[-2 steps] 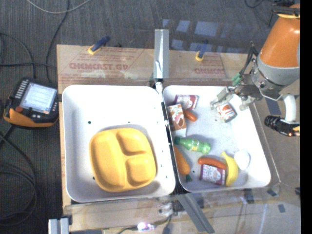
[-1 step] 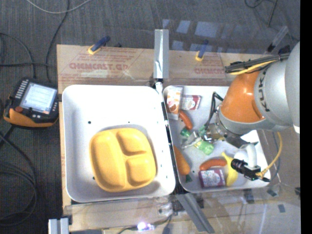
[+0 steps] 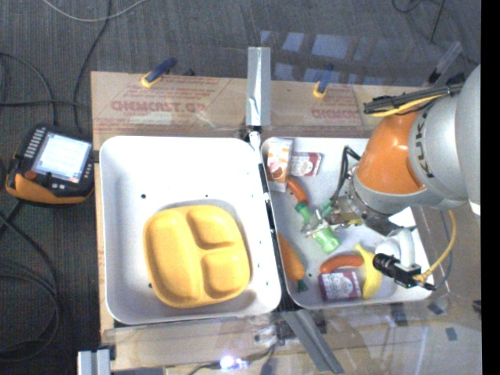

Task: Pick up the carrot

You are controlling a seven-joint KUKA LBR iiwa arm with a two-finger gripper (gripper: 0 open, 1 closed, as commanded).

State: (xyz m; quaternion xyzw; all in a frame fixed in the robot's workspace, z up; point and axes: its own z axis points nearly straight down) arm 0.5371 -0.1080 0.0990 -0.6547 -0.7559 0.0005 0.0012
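Right bin (image 3: 418,237): claw (image 3: 319,223) touching green bottle (image 3: 322,233).

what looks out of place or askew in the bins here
The carrot lies up against the right bin's left wall, away from the gripper. The other items are jumbled together there. The yellow tray sits slightly askew in the left bin.

I count two white bins (image 3: 117,209), one yellow tray (image 3: 198,254) left of my tool (image 3: 332,217), and one carrot (image 3: 292,261) below it, one red jar (image 3: 340,285), one green bottle (image 3: 319,231).
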